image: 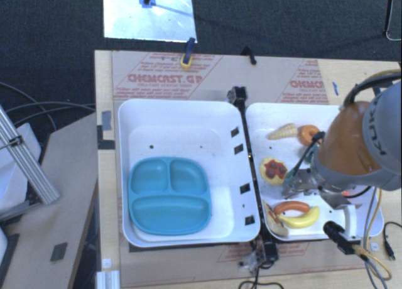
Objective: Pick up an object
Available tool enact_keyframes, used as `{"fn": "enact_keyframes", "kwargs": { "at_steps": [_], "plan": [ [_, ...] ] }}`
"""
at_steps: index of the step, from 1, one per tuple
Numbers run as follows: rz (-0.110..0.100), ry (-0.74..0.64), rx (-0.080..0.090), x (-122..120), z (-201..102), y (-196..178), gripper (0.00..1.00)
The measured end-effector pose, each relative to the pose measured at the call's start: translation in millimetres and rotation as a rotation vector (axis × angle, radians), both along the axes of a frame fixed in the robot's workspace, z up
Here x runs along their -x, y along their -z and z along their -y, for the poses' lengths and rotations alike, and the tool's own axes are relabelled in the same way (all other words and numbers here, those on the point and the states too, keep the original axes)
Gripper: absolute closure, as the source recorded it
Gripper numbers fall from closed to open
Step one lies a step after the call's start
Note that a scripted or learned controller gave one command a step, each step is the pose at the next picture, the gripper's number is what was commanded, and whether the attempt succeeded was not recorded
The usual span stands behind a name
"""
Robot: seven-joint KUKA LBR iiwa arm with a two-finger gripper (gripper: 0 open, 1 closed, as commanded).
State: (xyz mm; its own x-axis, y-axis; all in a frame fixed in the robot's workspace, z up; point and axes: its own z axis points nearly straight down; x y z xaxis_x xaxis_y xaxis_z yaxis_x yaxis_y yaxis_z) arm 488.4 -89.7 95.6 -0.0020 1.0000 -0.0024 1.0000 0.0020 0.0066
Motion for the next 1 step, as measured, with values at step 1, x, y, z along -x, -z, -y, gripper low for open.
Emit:
{"fn": "enact_keyframes", "kwargs": {
  "at_steps": [1],
  "plan": [
    [0.008,-0.012,-0.005,-56.2,-79.9,-94.6,1.00]
  ]
}}
